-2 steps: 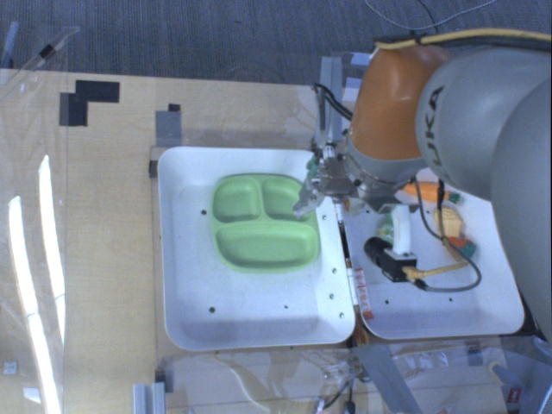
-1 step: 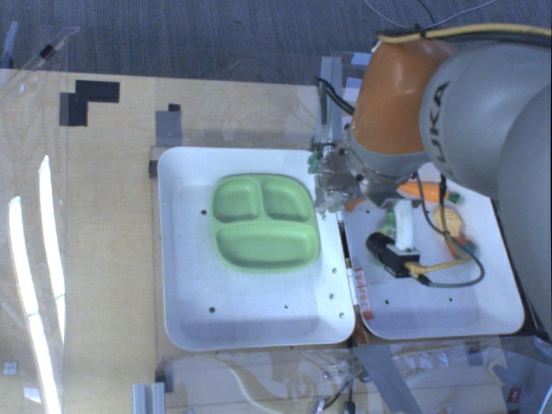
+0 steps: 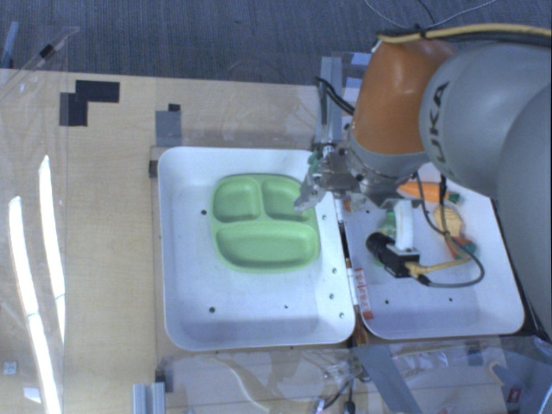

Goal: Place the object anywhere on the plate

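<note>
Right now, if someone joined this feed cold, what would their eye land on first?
The green divided plate stands out against the white left bin. The bulky grey arm with its orange band comes in from the right, and its gripper is at the plate's right rim. Small items, including an orange item, lie in the right bin, partly under the arm.

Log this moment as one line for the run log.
green three-compartment plastic plate: in left white bin, nothing seen on it | gripper: above plate's right rim | grasp: cannot tell | right white bin: orange item
</note>
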Controlling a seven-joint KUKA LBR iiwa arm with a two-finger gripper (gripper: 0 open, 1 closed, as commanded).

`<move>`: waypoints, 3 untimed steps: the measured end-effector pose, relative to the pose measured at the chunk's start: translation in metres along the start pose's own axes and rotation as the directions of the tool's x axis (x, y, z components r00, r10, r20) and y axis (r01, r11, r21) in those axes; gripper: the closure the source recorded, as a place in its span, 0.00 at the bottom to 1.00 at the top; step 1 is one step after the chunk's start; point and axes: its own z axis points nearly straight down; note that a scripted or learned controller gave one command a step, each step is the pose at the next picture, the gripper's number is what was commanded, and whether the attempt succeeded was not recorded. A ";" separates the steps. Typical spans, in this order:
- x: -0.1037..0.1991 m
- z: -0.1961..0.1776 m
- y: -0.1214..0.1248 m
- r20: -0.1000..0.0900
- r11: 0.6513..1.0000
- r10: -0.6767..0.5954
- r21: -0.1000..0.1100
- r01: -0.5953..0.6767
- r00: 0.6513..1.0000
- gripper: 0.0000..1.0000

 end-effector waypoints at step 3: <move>0.002 -0.021 0.003 -0.004 1.000 -0.009 -0.007 0.009 1.000 1.00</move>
